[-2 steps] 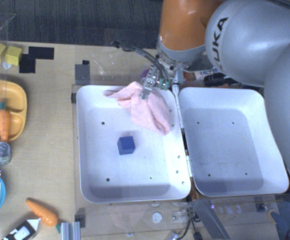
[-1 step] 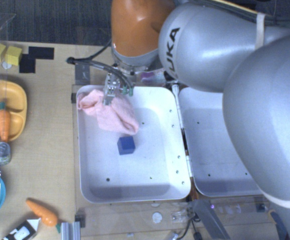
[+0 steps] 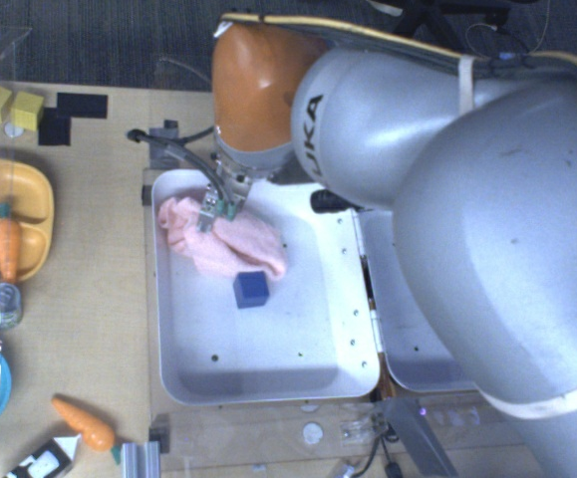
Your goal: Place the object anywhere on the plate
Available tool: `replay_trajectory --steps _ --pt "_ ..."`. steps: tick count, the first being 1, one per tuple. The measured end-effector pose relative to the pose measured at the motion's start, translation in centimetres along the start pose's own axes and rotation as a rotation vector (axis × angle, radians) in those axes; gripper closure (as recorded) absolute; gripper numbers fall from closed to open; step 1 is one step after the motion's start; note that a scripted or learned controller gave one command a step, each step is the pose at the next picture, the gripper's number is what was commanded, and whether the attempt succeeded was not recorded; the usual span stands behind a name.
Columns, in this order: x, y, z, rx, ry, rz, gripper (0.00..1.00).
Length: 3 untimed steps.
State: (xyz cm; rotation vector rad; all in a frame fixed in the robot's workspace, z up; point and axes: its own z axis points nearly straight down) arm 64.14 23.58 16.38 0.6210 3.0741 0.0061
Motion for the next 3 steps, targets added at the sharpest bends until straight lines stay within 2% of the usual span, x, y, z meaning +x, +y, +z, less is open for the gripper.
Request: replay_trajectory --steps 1,2,3 --pt "3.5 -1.4 6.7 -0.003 -0.002 0.136 1.00" --pt "0.1 -10.1 6.5 0.000 -0.002 0.485 1.00" --pt "-4.0 -11.0 7.1 -0.009 -0.006 0.777 1.00"
